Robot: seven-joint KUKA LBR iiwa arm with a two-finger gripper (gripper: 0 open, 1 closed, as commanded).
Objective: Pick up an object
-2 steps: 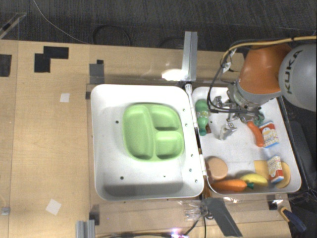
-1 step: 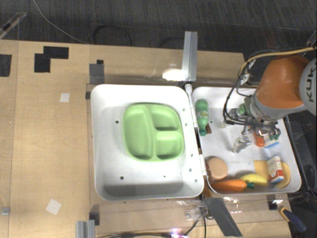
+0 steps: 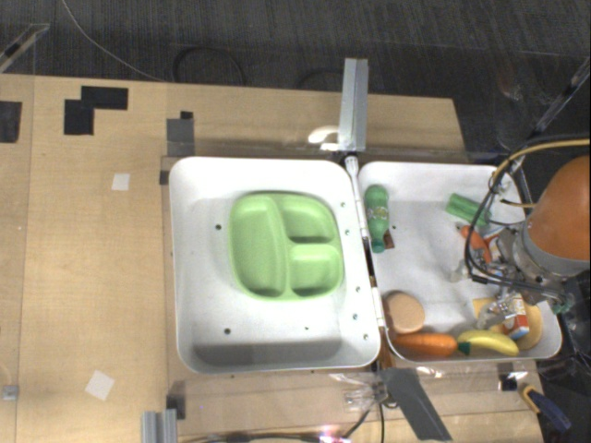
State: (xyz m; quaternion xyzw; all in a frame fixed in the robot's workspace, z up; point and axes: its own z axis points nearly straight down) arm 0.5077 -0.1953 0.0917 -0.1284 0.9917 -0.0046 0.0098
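Note:
The right bin (image 3: 420, 247) holds several items. A green bottle (image 3: 376, 212) lies along its left wall. A tan round piece (image 3: 404, 312), an orange carrot (image 3: 427, 344) and a yellow banana (image 3: 489, 342) sit along the front edge. A green block (image 3: 462, 207) rests at the back. My gripper (image 3: 503, 305) hangs low in the bin's front right corner, just above the banana and an orange-and-white item (image 3: 526, 327). Cables and the wrist hide its tip.
The left bin (image 3: 194, 247) contains a light green divided plate (image 3: 282, 245). A metal post (image 3: 354, 109) stands behind the wall between the bins. The arm's orange band (image 3: 565, 212) overhangs the right bin's right edge, with cables looping over a small orange piece (image 3: 473, 240).

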